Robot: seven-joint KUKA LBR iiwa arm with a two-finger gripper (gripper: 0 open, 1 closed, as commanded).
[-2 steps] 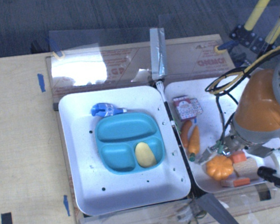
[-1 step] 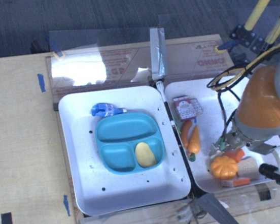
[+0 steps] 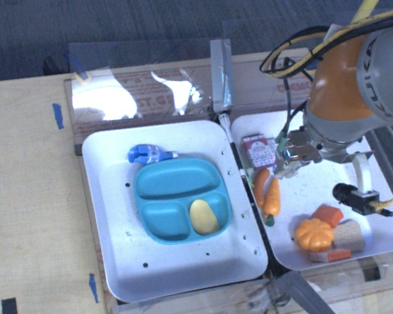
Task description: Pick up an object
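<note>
Over on the left, the left bin (image 3: 112, 221) holds a blue divided plate (image 3: 180, 198) with a yellow potato (image 3: 203, 216) in one part, and a small blue toy (image 3: 146, 153) just above it. Next, the right bin (image 3: 390, 235) holds a red-and-white box (image 3: 259, 151), two carrots (image 3: 266, 192), an orange pumpkin (image 3: 314, 234) and a red block (image 3: 327, 214). The gripper (image 3: 288, 158) hangs just beside the box and carrots; I cannot tell how it is set.

The arm (image 3: 377, 82) is a bulky grey cylinder with a glossy orange band (image 3: 338, 87) above the wrist, looped with black and yellow cables (image 3: 297, 49), ending in a silver-grey metal gripper (image 3: 293, 154), with a black fitting (image 3: 356, 198) and a yellow lead on its underside.
</note>
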